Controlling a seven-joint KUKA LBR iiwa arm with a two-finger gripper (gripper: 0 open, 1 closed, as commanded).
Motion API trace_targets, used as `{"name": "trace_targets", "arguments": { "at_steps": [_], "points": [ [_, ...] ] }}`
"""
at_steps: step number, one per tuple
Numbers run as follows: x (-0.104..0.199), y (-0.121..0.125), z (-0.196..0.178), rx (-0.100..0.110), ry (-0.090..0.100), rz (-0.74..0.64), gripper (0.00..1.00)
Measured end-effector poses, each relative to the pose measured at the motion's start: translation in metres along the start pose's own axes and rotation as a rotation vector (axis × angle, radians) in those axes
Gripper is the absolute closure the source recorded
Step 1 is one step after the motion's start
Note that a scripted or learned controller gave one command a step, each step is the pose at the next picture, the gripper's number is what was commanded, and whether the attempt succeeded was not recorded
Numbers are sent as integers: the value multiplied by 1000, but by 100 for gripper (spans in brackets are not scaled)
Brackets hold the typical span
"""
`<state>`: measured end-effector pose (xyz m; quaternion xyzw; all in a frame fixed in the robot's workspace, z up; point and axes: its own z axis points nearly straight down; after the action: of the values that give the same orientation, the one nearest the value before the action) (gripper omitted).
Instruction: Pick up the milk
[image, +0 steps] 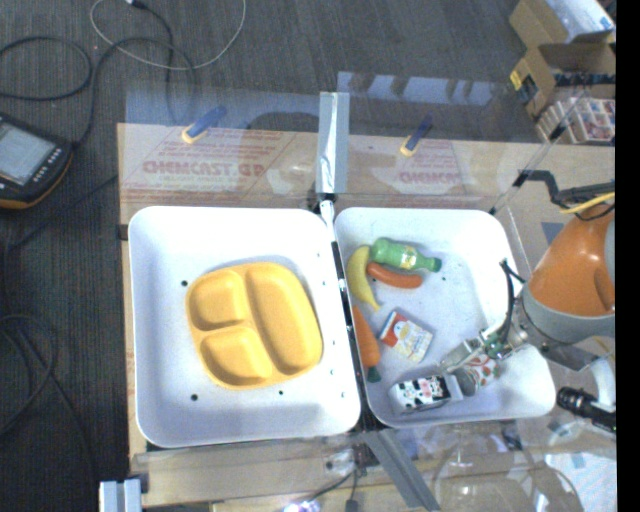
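I take the milk to be the small white carton with black cow patches (424, 391), lying on its side near the front wall of the right-hand white bin (470, 228). Its long axis runs roughly left to right across the bin, tipped up slightly toward the right. Just right of it, touching or nearly so, I see the gripper (478, 355), a slim metallic assembly slanting down from the upper right with its tip pointing at the carton's right end. Something small with red and green marks sits at the fingers, and I can't tell whether that is an object or part of the tool, so I can't tell if the jaws are parted or closed. The carton is not between them as far as I can see.

So the milk lies to the gripper's left and a little toward the front wall, long axis nearly in line with the approach.

Further out: an orange-and-white juice box (405, 335) just behind the carton, an orange carrot (366, 341), a yellow banana (361, 277), a red sausage (396, 277) and a green bottle (404, 256). The left bin holds a yellow compartment tray (254, 322).
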<state>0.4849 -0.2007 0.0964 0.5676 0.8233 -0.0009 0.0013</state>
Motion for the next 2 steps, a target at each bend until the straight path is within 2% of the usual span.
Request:
{"name": "trace_targets", "arguments": {
  "at_steps": [1, 2],
  "points": [
    [1, 1, -9, -2, 1, -2, 100],
    [1, 1, -9, -1, 1, -1, 0]
  ]
}}
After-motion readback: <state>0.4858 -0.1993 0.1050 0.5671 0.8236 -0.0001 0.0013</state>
